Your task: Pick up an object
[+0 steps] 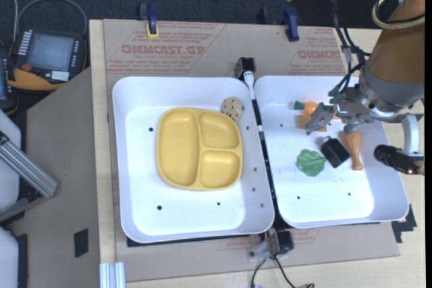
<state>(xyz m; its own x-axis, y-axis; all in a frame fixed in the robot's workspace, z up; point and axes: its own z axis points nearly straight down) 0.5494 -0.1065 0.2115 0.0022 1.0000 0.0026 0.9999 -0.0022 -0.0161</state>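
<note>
While my gripper (pixel 332 123) hangs over the right bin (pixel 290 209), jaw state hidden from me, the black block (pixel 334 151) lies just below it, slanting from upper left to lower right.

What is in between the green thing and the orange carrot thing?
In the camera view, a small black block lies between the green leaf and the orange carrot, in the right bin.
</note>
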